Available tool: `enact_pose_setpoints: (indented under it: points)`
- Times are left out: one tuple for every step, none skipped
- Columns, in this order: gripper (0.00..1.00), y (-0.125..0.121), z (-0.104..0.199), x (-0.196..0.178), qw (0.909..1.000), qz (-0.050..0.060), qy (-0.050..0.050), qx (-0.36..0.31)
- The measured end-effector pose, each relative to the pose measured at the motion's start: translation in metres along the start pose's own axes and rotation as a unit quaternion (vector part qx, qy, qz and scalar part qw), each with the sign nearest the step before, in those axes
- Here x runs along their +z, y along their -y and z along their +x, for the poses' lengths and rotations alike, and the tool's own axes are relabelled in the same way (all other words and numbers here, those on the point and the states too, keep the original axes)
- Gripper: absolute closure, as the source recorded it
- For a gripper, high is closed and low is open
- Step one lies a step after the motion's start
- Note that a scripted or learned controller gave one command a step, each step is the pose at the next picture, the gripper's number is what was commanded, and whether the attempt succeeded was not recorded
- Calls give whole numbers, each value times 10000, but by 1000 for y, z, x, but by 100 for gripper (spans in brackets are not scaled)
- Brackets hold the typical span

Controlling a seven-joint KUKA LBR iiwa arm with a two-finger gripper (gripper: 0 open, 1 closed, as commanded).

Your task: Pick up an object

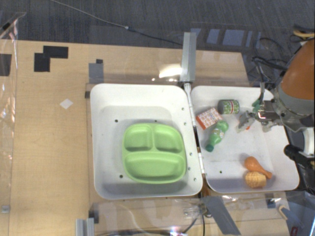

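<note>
Bench (59,146): a pale wooden surface is carrying two shallow white bins side by side.
Left bin (106,112): it is holding a green divided plate (154,153) with three compartments, lying flat near the middle.
Right bin (280,166): it is holding all the small objects that could be picked.
Arm (300,82): grey with an orange band, it is reaching in from the right over the right bin's far right side.
Gripper (251,118): it is hanging over bare bin floor, near the green can; nothing is showing between its fingers. Whether they are spread or closed, I cannot tell.
Green bottle (216,135): it is lying on its side, slanted, just below the red box.
Red box (208,117): it is resting near the bin's left wall, beside the can.
Green can (228,106): it is lying on its side at the far end.
Orange gourd (257,165): it is lying near the front, touching a tan round object (255,180).
Progress: judging from this, nothing is being lifted yet; choosing, grasping and raising an object are all remaining.
</note>
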State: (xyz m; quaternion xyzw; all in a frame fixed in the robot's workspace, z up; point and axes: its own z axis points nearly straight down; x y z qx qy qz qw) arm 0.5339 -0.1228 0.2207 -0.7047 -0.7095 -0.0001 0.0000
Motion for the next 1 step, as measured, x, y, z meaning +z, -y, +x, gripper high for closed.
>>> enact_pose_setpoints:
  points:
    - [0, -60, -13, 46, 10000, -1, 2, -32]
